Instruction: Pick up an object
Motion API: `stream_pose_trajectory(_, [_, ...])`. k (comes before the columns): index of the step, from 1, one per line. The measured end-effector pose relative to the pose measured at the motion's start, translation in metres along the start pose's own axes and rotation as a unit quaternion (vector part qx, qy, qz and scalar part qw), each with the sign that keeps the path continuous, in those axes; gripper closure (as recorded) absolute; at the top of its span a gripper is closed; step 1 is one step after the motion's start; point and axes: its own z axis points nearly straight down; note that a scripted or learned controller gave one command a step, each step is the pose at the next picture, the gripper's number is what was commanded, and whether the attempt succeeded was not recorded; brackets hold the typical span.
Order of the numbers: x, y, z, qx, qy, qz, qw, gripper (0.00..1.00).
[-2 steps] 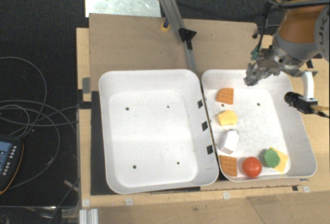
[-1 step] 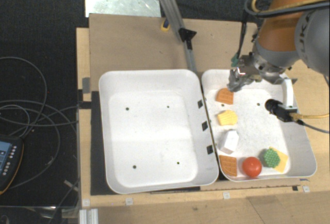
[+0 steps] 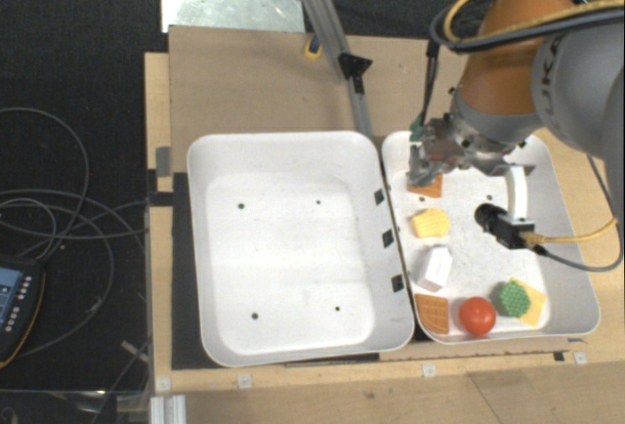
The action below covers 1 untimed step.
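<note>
Right bin (image 3: 571, 246): gripper (image 3: 424, 170) over orange block (image 3: 426, 186)

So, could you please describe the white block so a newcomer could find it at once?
Look in the right-hand bin, along its left side. The white block lies there between a yellow piece above and an orange waffle-like piece below; it alone is plain white.

Dark carpet floor (image 3: 68, 41), loose cables (image 3: 59, 217), plywood bench (image 3: 254, 85).

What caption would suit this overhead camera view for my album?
Robot hand low over an orange block in the right bin, toys nearby.
</note>
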Motion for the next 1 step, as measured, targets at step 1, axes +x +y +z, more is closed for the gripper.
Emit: stream_pose_trajectory(1, [0.0535,-0.0082,0.0022,0.000,0.000,-0.001,1.0000,1.00])
